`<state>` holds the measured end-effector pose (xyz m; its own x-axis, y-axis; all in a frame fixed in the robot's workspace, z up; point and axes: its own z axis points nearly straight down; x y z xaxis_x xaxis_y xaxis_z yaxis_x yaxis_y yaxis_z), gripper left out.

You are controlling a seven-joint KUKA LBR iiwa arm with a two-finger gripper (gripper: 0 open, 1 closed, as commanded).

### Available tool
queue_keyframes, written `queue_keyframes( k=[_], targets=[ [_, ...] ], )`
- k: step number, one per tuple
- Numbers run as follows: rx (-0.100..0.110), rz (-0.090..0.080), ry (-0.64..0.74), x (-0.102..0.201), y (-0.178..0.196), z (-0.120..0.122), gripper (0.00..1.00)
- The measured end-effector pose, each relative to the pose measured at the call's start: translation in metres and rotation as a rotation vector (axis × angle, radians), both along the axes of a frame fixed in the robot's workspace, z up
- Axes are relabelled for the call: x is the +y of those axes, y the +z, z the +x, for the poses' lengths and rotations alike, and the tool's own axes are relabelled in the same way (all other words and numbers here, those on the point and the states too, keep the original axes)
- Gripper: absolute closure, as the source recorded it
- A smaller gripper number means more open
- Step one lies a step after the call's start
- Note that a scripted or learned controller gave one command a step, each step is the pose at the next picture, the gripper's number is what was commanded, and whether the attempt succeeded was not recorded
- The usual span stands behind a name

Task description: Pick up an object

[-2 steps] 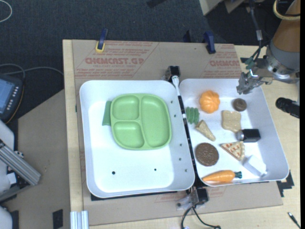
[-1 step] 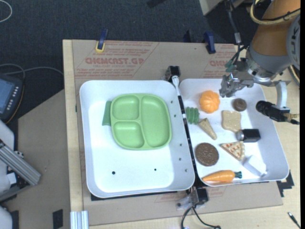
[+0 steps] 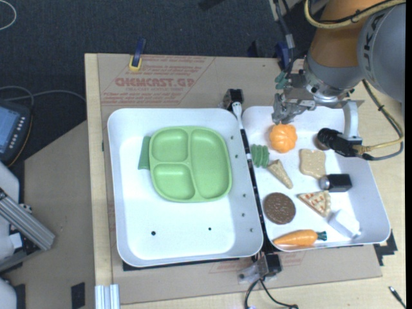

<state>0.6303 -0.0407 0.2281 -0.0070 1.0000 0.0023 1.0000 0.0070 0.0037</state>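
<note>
We see the gripper [image 3: 284, 112] just above the orange fruit [image 3: 282, 138] in the right bin [image 3: 374, 201]. We cannot tell whether it is open. The carrot [image 3: 297, 238] lies well below the orange fruit.

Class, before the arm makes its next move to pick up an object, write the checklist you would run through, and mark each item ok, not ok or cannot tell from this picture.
1. Tool is over the right bin: ok.
2. A target lies near it, the orange fruit just below: ok.
3. Fruit stands apart from the green leafy piece and the toast: ok.
4. Tool is centred over the fruit: cannot tell.
5. Tool carries nothing already: cannot tell.
6. Green tray sits in the left bin, out of the way: ok.
</note>
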Motion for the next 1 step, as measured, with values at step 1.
queue_keyframes(
  k=[1],
  targets=[
    [0.005,0.000,0.000,0.0601,0.0004,-0.0070,1.00]
  ],
)
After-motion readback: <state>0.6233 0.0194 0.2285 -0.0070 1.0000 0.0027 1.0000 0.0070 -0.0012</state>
